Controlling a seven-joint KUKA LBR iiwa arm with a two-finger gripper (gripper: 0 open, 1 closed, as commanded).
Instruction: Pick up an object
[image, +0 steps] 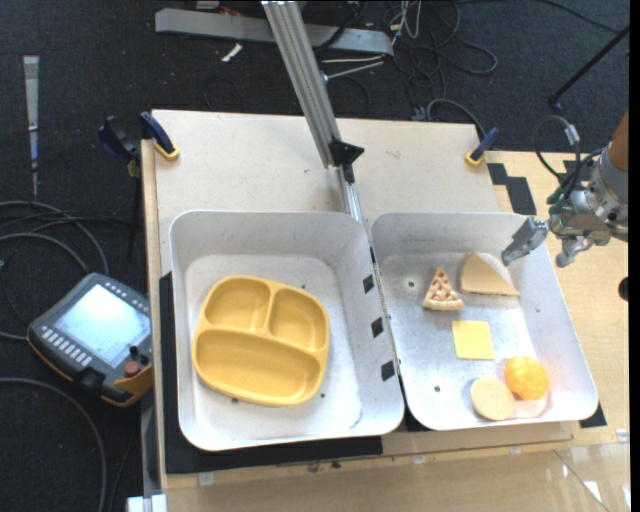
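Objects, right bin (420, 235): tan wedge (487, 275) far, pizza slice (442, 290) beside it, yellow square (473, 339) centre, orange ball (526, 377) and pale disc (491, 399) near. Best approach: descend vertically over the isolated wedge, fingers straddling its edges. Gripper (545, 243) hovers at the bin's far right rim, fingers spread, nothing held.

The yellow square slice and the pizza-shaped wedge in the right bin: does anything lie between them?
No. In the camera view, only bare white bin floor separates the yellow square slice from the pizza-shaped wedge above it.
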